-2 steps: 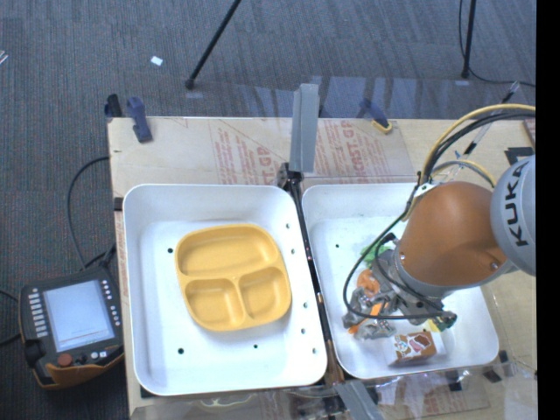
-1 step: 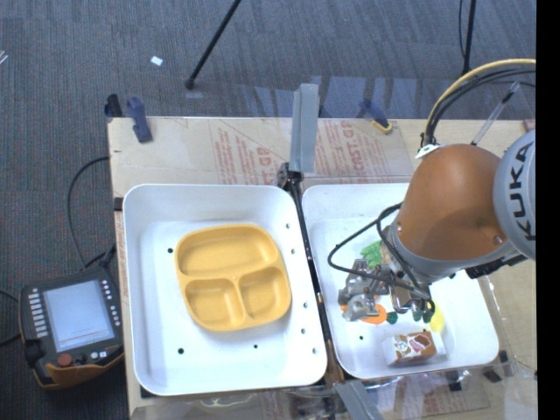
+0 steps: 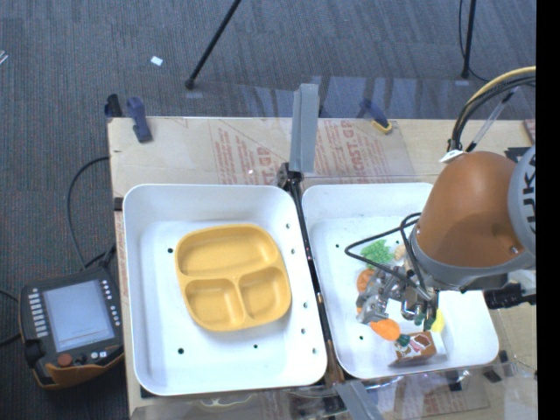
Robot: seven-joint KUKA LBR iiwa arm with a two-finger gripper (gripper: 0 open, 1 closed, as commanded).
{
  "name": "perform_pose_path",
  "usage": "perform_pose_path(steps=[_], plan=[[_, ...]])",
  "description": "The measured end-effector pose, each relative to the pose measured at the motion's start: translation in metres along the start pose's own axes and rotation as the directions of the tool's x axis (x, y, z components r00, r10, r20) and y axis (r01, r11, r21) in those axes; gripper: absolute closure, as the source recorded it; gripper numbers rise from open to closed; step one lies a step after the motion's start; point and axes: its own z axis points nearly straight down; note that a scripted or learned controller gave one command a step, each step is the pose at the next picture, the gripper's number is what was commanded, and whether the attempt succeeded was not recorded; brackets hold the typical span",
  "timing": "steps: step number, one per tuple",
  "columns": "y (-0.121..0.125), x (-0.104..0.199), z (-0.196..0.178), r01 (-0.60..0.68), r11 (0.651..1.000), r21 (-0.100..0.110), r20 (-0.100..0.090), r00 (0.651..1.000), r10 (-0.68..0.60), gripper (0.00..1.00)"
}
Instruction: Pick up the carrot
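Observation:
The carrot [image 3: 385, 328] is a small orange piece lying on the floor of the right bin [image 3: 332, 208], near its front. My gripper [image 3: 395, 304] hangs low over the bin, just behind and above the carrot, under the orange wrist band [image 3: 468, 213]. The carrot's far end sits right at the gripper's metal tip; whether they touch is unclear.
Around the gripper lie a second orange piece [image 3: 364, 280], a green leafy item [image 3: 378, 252], a yellow item [image 3: 436, 322] and a brown-red packet [image 3: 416, 346]. A yellow divided plate [image 3: 232, 276] sits in the left bin [image 3: 149, 234]. A pendant [image 3: 74, 326] lies left of the bench.

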Motion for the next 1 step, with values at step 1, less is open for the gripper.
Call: perform_pose_path(steps=[1], plan=[[0.0472,0.0185,0.0001,-0.199,0.980,0.000,0.001,0.980,0.199,1.00]])
